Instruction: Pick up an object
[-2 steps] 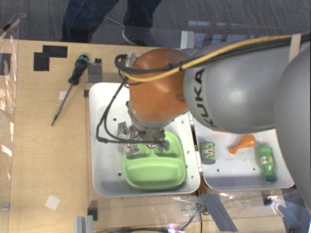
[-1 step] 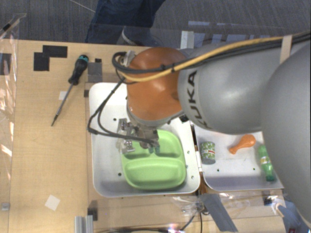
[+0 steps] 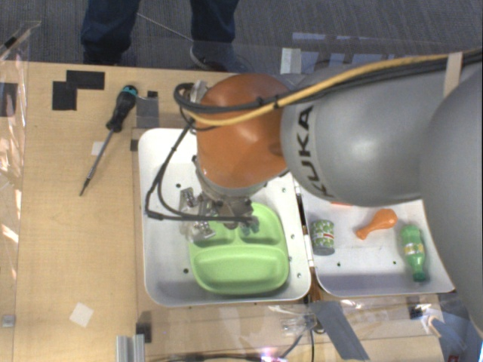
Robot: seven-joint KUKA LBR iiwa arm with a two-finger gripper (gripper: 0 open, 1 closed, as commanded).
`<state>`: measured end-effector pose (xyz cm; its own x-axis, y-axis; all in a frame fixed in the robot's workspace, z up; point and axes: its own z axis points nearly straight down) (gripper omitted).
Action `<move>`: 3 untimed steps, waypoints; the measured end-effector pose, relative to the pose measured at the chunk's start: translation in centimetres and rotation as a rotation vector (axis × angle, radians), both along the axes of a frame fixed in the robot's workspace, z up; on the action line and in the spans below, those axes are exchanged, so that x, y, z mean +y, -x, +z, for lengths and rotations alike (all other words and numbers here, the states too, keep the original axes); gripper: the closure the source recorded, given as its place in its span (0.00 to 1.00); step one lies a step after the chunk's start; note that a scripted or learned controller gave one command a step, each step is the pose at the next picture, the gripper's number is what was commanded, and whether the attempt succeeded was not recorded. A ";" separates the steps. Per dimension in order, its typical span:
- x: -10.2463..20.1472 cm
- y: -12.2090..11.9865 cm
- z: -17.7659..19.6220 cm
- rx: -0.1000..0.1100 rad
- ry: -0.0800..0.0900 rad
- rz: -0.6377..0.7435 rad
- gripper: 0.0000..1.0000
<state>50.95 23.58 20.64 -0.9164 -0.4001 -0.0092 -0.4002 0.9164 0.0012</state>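
Note:
A light green lidded container [image 3: 241,262] lies in the front of the left white bin [image 3: 162,202]. My gripper [image 3: 224,228] hangs right over the container's back edge, under the orange wrist band. Its metal fingertips [image 3: 202,231] reach down to the green surface, and the wrist hides much of them. In the right bin [image 3: 377,266] lie a small green-and-white can [image 3: 322,236], an orange drumstick-shaped toy [image 3: 376,222] and a green bottle [image 3: 413,253].
A screwdriver [image 3: 109,138] with a black handle lies on the wooden bench left of the bins. Black tape marks [image 3: 75,87] sit at the bench's back left. A person's legs [image 3: 162,13] stand beyond the bench. The grey arm covers much of the right bin.

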 end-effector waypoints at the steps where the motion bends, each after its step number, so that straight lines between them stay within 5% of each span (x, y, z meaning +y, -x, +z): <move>1: 0.0 1.4 -0.8 -0.001 0.002 0.232 1.00; 2: 0.0 1.4 -0.4 0.001 0.000 -0.002 1.00; 3: 0.0 0.8 -0.3 -0.001 0.001 0.136 1.00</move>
